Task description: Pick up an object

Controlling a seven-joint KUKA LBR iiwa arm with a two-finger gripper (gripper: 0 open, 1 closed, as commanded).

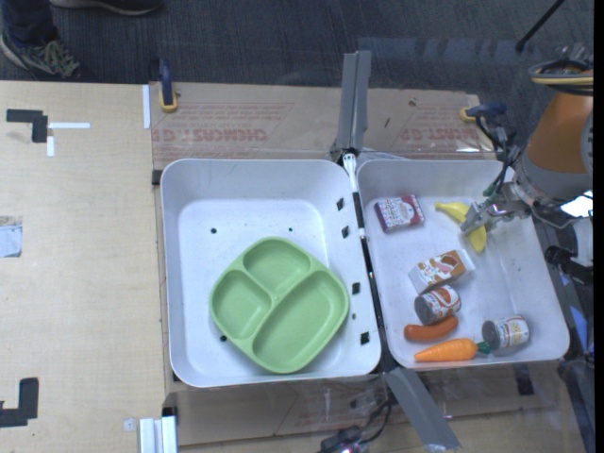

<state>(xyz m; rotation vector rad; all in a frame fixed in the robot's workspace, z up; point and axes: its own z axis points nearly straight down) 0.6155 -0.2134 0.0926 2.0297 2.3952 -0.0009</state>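
Note:
My gripper [487, 217] hangs low over the upper right part of the right bin [543, 281], right at a yellow banana [457, 211]. The banana lies on the bin floor, and part of it sits under the gripper's tip. From this slant I cannot see whether the gripper touches it. Also in this bin are a dark red box [398, 212], a small carton [441, 269], a tin can [438, 303], a red sausage [430, 330], an orange carrot [445, 351] and a second can [507, 332] on its side.
The left bin [189, 253] holds a green divided plate [279, 303]. A grey divider post [354, 102] stands between the bins at the back. The arm's orange band [557, 130] is at the right edge. Cardboard and a wooden bench top surround the bins.

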